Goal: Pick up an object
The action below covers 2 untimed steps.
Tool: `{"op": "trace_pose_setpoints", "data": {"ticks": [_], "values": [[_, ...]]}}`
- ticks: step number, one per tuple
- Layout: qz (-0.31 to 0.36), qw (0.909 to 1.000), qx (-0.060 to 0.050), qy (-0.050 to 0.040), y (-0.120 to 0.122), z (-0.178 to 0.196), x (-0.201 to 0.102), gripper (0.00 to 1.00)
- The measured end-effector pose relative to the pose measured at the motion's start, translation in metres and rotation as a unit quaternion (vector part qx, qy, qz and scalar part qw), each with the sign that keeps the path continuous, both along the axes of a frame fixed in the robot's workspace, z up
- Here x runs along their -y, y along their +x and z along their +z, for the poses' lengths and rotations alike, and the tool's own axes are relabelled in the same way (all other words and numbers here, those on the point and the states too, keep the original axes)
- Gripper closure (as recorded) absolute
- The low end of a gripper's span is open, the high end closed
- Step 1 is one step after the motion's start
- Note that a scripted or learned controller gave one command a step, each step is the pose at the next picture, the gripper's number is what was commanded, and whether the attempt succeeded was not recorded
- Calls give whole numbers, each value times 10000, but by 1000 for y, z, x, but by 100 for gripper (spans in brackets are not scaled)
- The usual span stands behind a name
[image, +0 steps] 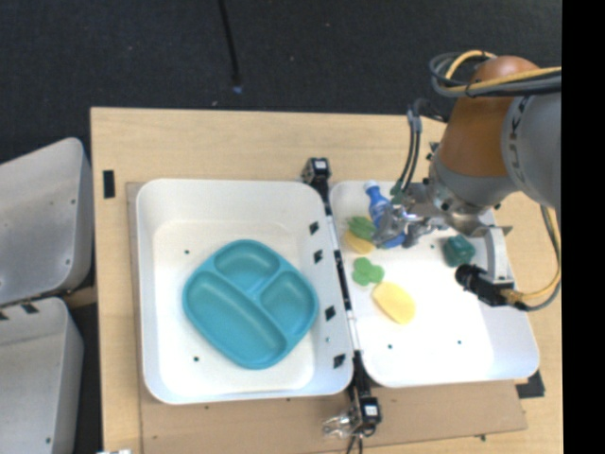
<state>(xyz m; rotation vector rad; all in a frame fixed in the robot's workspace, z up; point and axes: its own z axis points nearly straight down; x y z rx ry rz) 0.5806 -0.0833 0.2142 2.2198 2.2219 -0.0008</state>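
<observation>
The gripper (395, 225) hangs low over the right bin (492, 348), near its far-left corner, among small green (368, 271), yellow (394, 303) and teal pieces (459, 249). A blue divided tray (249, 302) lies in the left bin (170, 206).

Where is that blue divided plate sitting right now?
The blue divided plate lies in the left bin of the camera view, toward its lower middle, across the divider from the small green piece and the yellow piece.

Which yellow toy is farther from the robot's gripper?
The bigger yellow piece, lying low in the right bin under the green clover-shaped toy. The other yellow piece lies higher, right beside the gripper.
</observation>
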Motion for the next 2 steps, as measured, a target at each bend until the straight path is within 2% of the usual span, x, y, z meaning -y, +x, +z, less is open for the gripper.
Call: {"op": "trace_pose_setpoints", "data": {"ticks": [1, 2], "values": [[6, 10000, 5, 2, 15, -4, -50, 100], [7, 10000, 3, 5, 27, 13, -98, 100]]}}
